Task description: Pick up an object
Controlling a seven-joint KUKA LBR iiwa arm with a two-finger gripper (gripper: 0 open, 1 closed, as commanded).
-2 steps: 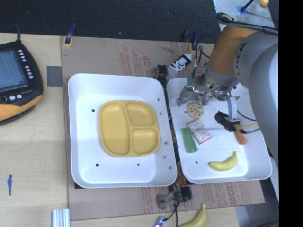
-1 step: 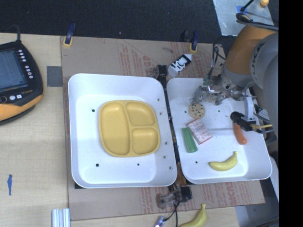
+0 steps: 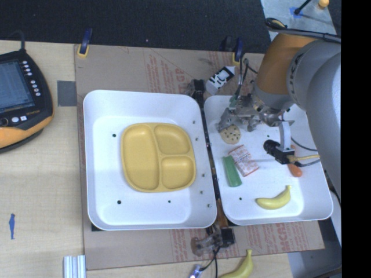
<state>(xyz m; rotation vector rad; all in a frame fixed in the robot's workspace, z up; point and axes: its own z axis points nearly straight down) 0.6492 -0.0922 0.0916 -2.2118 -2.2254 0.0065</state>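
In the right bin (image 3: 313,210) lie a round cookie (image 3: 230,134), a green block (image 3: 232,171), a pink-and-white packet (image 3: 244,160), a yellow banana (image 3: 275,199) and a small orange piece (image 3: 295,169). My gripper (image 3: 237,122) hangs over the bin's far left corner, just above and behind the cookie. Its fingers are spread open with nothing between them. The grey arm with its orange band covers the bin's far right part.
The left bin (image 3: 98,155) holds a yellow divided plate (image 3: 157,157). A second banana (image 3: 240,266) lies outside the bins at the front edge. A teach pendant (image 3: 17,100) sits on the bench at far left. A black fitting (image 3: 277,150) with cables hangs by the arm.
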